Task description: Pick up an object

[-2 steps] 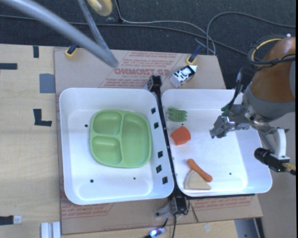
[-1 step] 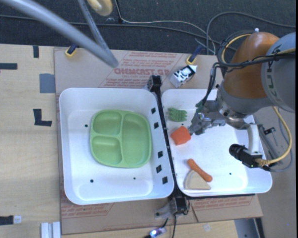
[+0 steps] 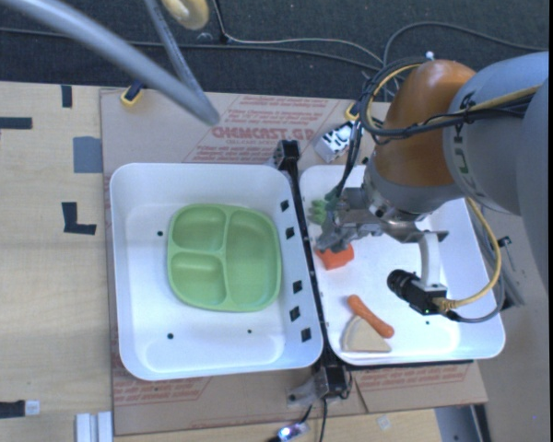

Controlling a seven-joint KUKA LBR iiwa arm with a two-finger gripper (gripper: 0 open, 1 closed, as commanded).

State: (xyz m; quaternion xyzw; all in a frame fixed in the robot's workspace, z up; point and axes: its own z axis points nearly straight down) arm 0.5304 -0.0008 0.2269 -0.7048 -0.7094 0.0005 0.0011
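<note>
- I see the tool (image 3: 335,239) low in the right bin (image 3: 470,339), by its left wall, just above an orange-red block (image 3: 336,257).
- I cannot tell its state.
- A carrot (image 3: 370,315) and a pale wedge (image 3: 363,340) lie nearer the front.
- A green divided plate (image 3: 225,256) sits in the left bin (image 3: 129,274).

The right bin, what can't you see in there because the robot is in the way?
- End effector: camera view, too dark and small to tell how its tips stand.
- Orange block: top hidden by the end effector.
- Green thing: mostly behind the wrist.
- Right bin: far side covered by the arm.
</note>
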